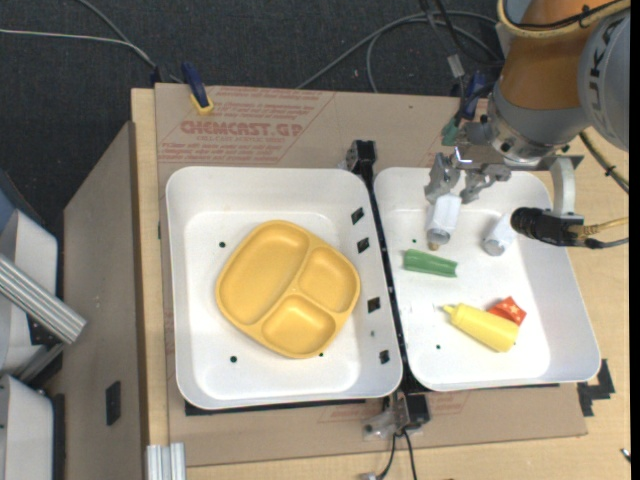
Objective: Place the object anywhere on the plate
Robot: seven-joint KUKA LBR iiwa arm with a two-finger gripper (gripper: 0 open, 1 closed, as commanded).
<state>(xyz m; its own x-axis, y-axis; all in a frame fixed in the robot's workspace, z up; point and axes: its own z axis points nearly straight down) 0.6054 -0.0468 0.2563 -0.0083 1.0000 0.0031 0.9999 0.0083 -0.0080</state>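
A yellow plate (288, 288) with three compartments lies in the left bin (190, 268). In the right bin (560, 348) lie a short green piece (430, 263), a yellow squeeze bottle (482, 326) on its side, and a small red item (508, 310) touching the bottle's far end. My gripper (466, 230) hangs over the far part of the right bin, just beyond the green piece. It is open, with its two white fingers (443, 214) spread apart and nothing between them.
A black divider with clips (372, 258) runs between the two bins. A black cylinder (545, 225) with a cable sticks out at the right bin's right side. A blue and yellow clamp (197, 90) sits at the board's far left corner.
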